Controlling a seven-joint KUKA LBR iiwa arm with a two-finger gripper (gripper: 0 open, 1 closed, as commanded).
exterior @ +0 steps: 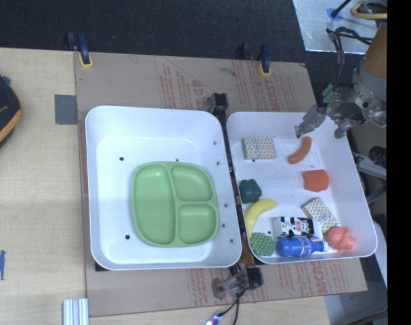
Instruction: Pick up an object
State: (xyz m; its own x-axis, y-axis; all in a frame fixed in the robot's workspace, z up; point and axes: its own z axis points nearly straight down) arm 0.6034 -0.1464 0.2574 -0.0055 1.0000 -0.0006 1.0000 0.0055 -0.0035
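The orange sausage (pixel 299 150) is your nearest candidate: it lies on the floor of the right bin (pixel 347 156), up in the far half, tilted on a diagonal with its upper end pointing toward the arm. It looks small, smooth and rounded, a curved little cylinder, so my guess is it will roll or squirt out if the fingers close off-centre.

Right above and just beside it you have the gripper (pixel 323 122), hovering over the bin's far right corner with its fingers spread apart and nothing between them. So you're in the approach, not the grasp: nothing is lifted yet. The next move, as I read it, calls for shifting slightly toward the sausage, turning the fingers across its short width, then dropping straight down before closing.

Working outward, the red block (pixel 316 179) sits near it toward the front, and the patterned pouch (pixel 258 147) lies beside it on the left, both apart from it. Further forward you've got a crowded cluster: banana (pixel 258 213), dark green piece (pixel 250 191), blue bottle (pixel 299 247), pink toy (pixel 339 238). The left bin (pixel 110 131) carries the green divided plate (pixel 174 204).
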